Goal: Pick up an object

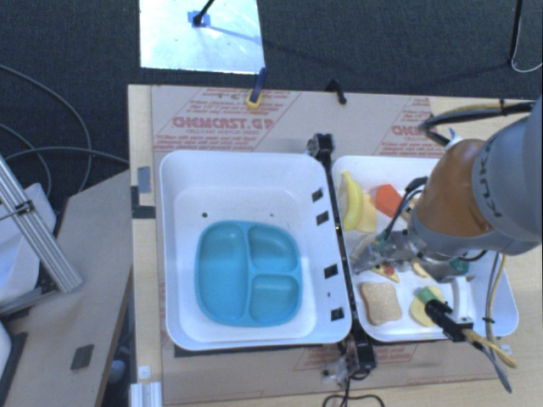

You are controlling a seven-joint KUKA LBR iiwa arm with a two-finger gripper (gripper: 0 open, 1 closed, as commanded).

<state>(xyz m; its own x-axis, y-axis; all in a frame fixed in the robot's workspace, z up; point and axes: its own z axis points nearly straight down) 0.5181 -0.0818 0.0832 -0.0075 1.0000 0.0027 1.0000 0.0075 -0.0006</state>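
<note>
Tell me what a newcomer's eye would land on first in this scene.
First the blue divided plate, lying alone in the left bin. Then the grey arm with its orange band, reaching over the right bin, where a yellow banana, an orange piece and a bread slice lie.

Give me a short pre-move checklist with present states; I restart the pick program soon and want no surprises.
1. Objects in the right bin: ok. A banana, an orange block, a slice of bread and a yellow piece lie there.
2. Gripper over the right bin: ok, low among the items.
3. An object between the gripper's fingers: cannot tell, the wrist hides them.
4. Left bin contents: ok, a blue divided plate lies flat in it.
5. Bread apart from the banana: ok, clear gap between them.
6. Cable beside the arm: cannot tell if it will snag.
</note>
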